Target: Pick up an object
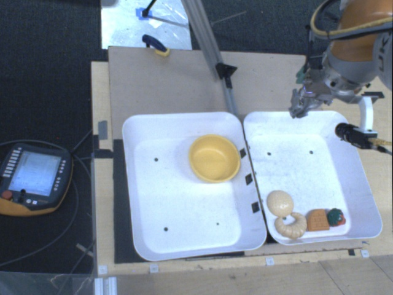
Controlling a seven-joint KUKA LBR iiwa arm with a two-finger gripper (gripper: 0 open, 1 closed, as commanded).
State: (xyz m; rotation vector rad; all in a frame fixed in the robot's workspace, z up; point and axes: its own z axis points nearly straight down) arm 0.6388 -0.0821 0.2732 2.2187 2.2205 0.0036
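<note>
My gripper [299, 109] hangs over the far edge of the right bin [307, 146], with nothing visible between its fingers. A yellow bowl [214, 158] sits in the left bin [153, 189], toward its far right. At the near end of the right bin lie a cream egg-shaped object [280, 202], a beige ring [290, 225] and an orange block with a green and red piece [325, 219]. These small objects lie well away from the gripper, toward the near edge.
A metal pole [209, 42] slants across the bench behind the bins. A teach pendant [31, 177] rests on the floor at left. A black fitting [353, 134] sticks out over the right bin's far right rim.
</note>
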